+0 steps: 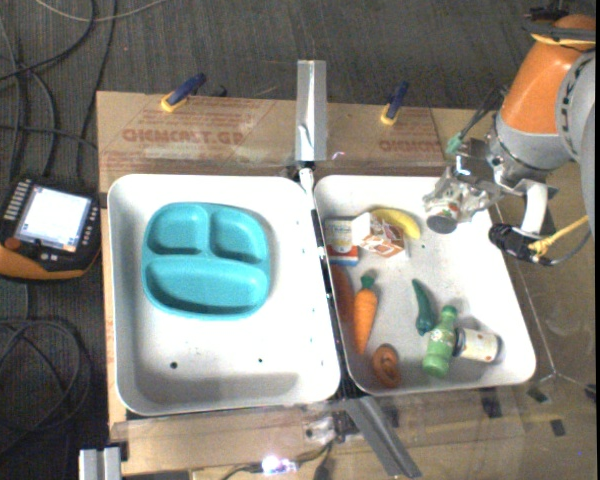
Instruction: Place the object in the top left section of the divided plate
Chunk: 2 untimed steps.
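1. The grey arm with its orange band is seen reaching in from the right, with the gripper (448,206) held above the upper right corner of the right bin (515,313), apparently poised over the stock of objects from which one is to be drawn.

2. Whether the jaws are apart or together cannot be told: the tool is seen as a blurred metallic cluster, and no object can be made out in it.

3. The candidate objects are kept together in the right bin: a banana (400,223) and a small red-and-white carton (341,238) near the top, a carrot (364,310) and a dark green pepper-like piece (423,306) in the middle, a green bottle (439,342), a small can (479,345) and a brown rounded piece (386,363) toward the bottom.

4. The banana lies nearest the gripper and is judged the likeliest pick, though this is not settled by the view.

5. The teal divided plate (208,260) is set in the left bin (220,378), well apart from the gripper; its top left section (175,231) is unfilled, so the placement is judged not yet done.
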{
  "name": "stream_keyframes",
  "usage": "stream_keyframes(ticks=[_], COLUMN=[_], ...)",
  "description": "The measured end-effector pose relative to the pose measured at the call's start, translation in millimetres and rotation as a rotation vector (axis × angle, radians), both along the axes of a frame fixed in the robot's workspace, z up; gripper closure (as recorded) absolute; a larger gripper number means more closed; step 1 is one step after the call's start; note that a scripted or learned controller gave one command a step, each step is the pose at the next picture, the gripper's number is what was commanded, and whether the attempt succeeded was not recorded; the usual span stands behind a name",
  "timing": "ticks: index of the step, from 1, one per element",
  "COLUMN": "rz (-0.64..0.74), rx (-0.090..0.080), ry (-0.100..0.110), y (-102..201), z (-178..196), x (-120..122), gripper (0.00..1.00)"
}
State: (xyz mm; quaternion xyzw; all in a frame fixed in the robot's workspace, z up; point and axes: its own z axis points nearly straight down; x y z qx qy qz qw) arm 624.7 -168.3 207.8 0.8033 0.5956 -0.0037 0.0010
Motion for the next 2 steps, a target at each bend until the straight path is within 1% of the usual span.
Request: stream_keyframes(ticks=[1,2], rz=[0.119,0.205], rx=[0.005,0.006], ry=[-0.001,-0.001], y=[99,190], z=[-25,-13], x=[40,29], gripper=[1.0,1.0])
